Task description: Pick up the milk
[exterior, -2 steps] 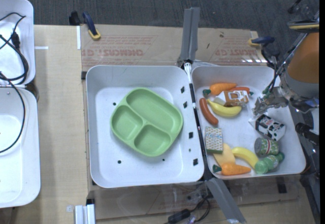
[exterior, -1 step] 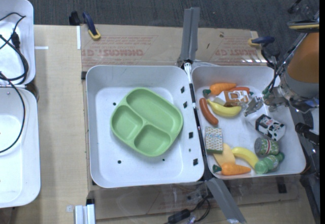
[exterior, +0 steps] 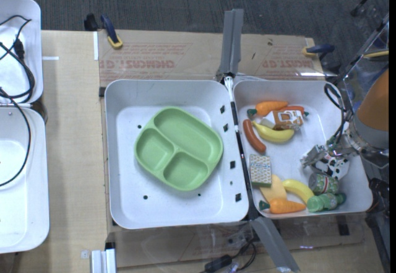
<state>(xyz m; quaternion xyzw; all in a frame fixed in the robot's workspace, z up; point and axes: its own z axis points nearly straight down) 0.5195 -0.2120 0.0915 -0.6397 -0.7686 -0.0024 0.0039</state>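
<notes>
plate (exterior: 179, 148) in left bin (exterior: 117, 160) | toy food in right bin (exterior: 312, 89) | bins touching side by side

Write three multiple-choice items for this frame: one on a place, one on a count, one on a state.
1. Where does the green divided plate lie?
A. in the left bin
B. in the right bin
C. on the bench outside the bins

2. How many bananas show in the right bin?
A. none
B. two
C. five

3. Where is the gripper?
A. over the left bin
B. over the right bin, next to the cow-patterned milk carton
C. out over the cardboard

Answers: 1 A, the plate fills the middle of the left bin. 2 B, one banana lies by the hot dog, another banana near the bottom. 3 B, it sits beside the milk carton.
</notes>
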